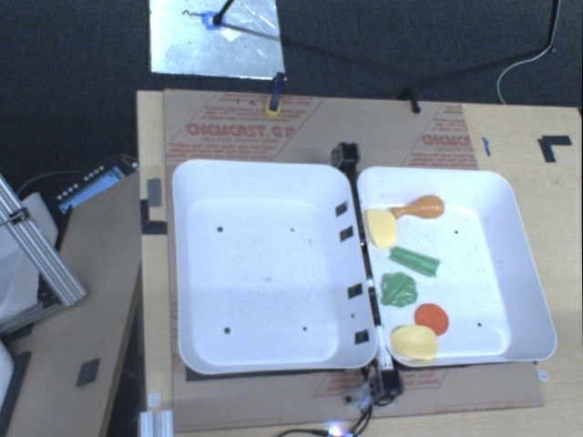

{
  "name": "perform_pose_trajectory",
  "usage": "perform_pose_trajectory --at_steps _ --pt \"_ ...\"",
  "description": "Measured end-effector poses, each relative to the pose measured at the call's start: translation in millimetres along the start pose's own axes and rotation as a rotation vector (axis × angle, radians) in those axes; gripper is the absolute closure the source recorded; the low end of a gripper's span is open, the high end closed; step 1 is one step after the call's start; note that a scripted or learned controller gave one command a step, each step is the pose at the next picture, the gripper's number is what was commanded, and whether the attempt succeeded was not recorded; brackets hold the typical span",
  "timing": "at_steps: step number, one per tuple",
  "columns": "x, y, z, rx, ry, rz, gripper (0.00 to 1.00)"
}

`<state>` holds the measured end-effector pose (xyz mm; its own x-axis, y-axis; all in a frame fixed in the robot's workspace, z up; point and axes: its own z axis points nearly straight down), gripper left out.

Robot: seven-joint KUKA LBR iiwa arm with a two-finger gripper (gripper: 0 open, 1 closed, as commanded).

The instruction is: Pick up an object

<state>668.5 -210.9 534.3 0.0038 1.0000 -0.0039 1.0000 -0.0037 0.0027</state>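
white plastic, two bins on the desk [109,271]: left bin [264,271], right bin [510,271]. six things for picking, all in the right bin, crowded toward its left wall, so across the bin from the arm's entry side. two yellow: upper lump [382,228], lower lump [414,341]. two green: stick [414,261], leafy piece [398,289]. one red disc [432,318]. one orange drumstick [419,209], long axis roughly left-right. tool spread or pressed together: cannot tell.

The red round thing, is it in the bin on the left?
No, the red round thing lies in the right bin, between the green leafy piece and a yellow piece.
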Motion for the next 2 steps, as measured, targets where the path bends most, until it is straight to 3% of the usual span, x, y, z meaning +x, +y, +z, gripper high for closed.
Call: perform_pose_trajectory --at_steps 1,2 --pt "5 0 -1 0.000 0.002 -0.009 1.00" --pt "113 0 127 0.013 0.010 -0.018 1.00"
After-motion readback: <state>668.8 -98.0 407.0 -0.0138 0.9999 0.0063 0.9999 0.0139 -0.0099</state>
